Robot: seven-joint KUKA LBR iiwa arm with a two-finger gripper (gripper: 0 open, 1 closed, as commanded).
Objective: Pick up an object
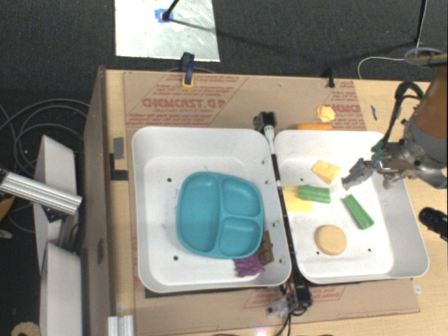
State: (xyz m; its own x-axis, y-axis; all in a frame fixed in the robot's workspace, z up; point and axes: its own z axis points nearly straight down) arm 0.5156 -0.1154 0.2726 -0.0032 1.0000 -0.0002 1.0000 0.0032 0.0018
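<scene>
In the right bin [402, 254] lie a yellow cheese wedge [325, 171], a green block [314, 194] on a flat yellow piece [298, 203], a second green block [358, 211] and a round tan bun [330, 240]. My gripper [367, 173] hangs over the right bin's right half, just above the second green block and to the right of the cheese wedge. Nothing shows held in it. The arm [428, 135] comes in from the right edge.
The left bin [150, 187] holds a blue divided plate [220, 214], with a purple piece [247, 266] and a brown piece [267, 250] at its near right corner. An orange carrot [314, 126] lies on the right bin's far rim. A divider [277, 187] separates the bins.
</scene>
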